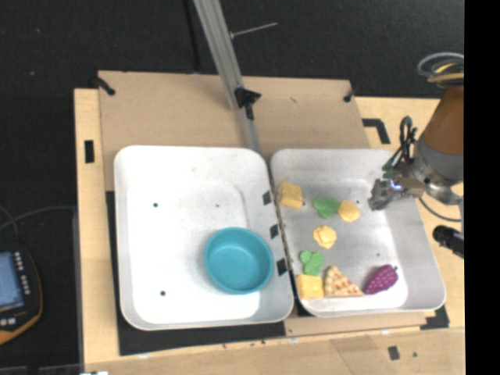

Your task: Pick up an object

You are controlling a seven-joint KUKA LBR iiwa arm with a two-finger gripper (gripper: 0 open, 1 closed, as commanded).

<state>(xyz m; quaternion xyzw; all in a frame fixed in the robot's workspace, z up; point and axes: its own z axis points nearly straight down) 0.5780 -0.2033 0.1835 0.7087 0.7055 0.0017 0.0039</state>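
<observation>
Now camera view: gripper (381,197) low over right bin (422,287) near its right edge, finger state unreadable. Nearest pick: yellow piece (349,211), just beside, toward bin middle. Best to centre above piece, descend straight, avoid green piece (326,207).

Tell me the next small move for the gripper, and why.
Probably shift the gripper a little left and down toward the small yellow piece: it lies nearest, in the right bin, apart from the green piece, and nothing is held yet.
</observation>
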